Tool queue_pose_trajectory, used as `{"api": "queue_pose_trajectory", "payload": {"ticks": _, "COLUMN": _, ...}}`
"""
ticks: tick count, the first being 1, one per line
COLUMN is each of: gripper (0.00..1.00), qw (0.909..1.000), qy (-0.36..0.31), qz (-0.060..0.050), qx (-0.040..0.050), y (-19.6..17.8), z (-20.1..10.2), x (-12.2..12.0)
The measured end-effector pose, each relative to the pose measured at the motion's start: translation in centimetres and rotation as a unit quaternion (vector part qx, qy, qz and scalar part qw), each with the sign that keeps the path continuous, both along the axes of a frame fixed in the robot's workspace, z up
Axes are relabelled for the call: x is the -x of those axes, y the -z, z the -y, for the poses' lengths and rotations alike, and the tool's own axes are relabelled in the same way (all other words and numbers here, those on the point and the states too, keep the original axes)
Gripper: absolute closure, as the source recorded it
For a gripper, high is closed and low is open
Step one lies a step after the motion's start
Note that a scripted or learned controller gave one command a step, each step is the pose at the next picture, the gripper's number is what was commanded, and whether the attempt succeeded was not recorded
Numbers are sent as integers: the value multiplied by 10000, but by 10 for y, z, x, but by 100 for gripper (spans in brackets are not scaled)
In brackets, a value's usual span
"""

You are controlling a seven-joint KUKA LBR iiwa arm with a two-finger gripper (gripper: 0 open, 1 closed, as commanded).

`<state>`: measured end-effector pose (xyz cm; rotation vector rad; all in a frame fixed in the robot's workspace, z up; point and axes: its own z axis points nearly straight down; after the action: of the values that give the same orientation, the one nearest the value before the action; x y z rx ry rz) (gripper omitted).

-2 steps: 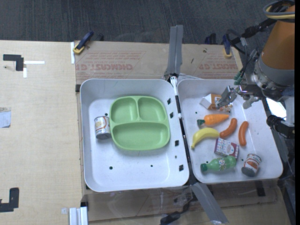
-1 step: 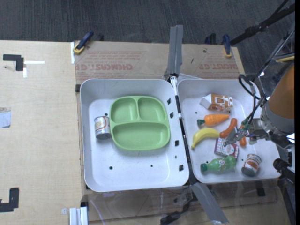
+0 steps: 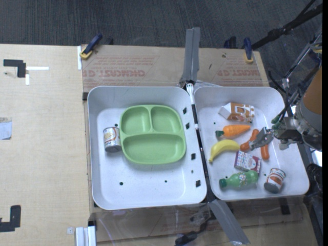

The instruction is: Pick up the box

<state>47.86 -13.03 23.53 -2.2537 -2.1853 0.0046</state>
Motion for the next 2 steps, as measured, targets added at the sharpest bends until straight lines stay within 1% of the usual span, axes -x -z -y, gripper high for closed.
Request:
{"api": "queue_pose_trajectory", "payload": {"ticks": 1, "gripper": 0, "qw": 9985, "qy": 548, "qz": -23, "qx": -5, "y": 117, "z": -31, "x": 3}}
{"api": "queue_pose_trajectory", "payload": {"ticks": 2, "gripper": 0, "qw": 9940, "qy": 1093, "qz": 65, "qx": -3, "y": 138, "z": -15, "x": -30}}
